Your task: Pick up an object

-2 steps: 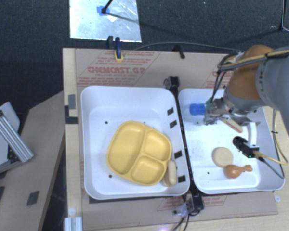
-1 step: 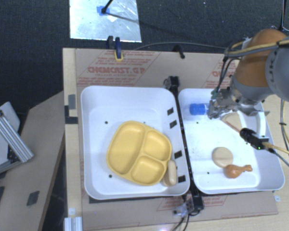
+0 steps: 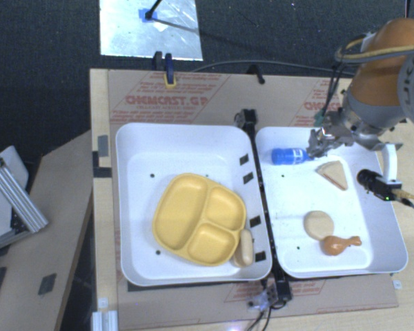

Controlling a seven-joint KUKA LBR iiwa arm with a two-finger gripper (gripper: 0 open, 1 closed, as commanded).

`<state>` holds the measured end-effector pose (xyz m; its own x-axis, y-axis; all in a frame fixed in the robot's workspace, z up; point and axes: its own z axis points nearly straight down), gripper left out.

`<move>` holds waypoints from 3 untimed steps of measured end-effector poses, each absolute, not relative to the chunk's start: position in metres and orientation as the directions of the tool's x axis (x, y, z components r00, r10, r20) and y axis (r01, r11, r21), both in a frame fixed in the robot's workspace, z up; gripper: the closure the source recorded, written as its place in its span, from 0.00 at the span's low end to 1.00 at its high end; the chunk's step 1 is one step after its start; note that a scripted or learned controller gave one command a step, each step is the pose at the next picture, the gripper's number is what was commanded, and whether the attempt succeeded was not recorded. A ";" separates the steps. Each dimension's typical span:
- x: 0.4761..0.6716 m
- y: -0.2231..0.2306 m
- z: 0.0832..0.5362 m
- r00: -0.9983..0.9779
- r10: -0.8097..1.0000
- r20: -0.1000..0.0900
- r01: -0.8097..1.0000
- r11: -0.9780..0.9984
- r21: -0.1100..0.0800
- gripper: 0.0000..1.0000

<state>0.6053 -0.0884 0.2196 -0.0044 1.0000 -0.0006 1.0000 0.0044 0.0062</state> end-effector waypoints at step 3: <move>0.602 0.071 0.234 -0.010 1.000 0.002 1.000 0.010 0.002 1.00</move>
